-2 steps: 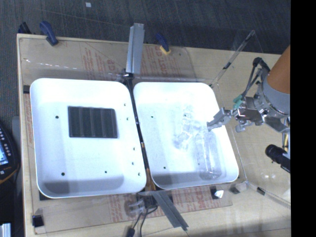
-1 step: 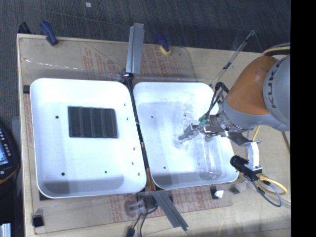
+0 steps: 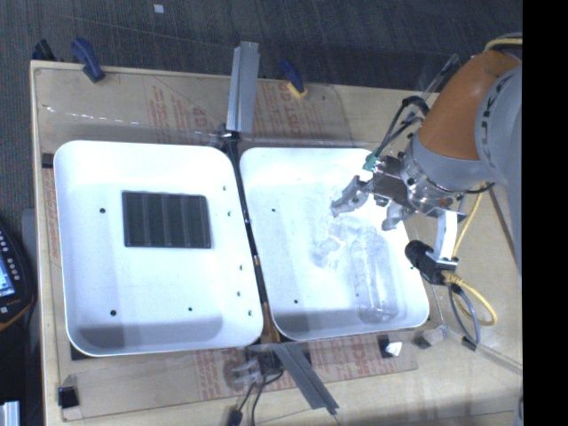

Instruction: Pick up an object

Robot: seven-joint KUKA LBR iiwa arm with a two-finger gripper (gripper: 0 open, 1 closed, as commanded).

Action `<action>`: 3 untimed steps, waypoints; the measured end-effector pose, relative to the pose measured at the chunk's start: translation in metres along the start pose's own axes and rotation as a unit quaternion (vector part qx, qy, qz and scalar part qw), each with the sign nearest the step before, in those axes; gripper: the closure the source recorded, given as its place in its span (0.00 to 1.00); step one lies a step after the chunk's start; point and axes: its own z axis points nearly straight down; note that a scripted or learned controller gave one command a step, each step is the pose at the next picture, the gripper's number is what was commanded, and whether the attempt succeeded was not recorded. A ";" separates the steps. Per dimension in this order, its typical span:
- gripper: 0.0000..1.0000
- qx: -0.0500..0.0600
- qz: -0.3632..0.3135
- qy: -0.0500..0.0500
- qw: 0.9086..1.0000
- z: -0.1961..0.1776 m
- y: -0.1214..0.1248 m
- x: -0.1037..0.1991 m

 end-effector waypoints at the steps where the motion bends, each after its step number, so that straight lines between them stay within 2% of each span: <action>1: 0.00 -0.001 0.128 0.000 0.992 -0.083 -0.031 -0.024; 2: 0.00 0.002 0.113 0.000 0.994 -0.071 -0.052 -0.034; 3: 0.00 0.001 0.009 0.001 1.000 -0.058 -0.052 -0.035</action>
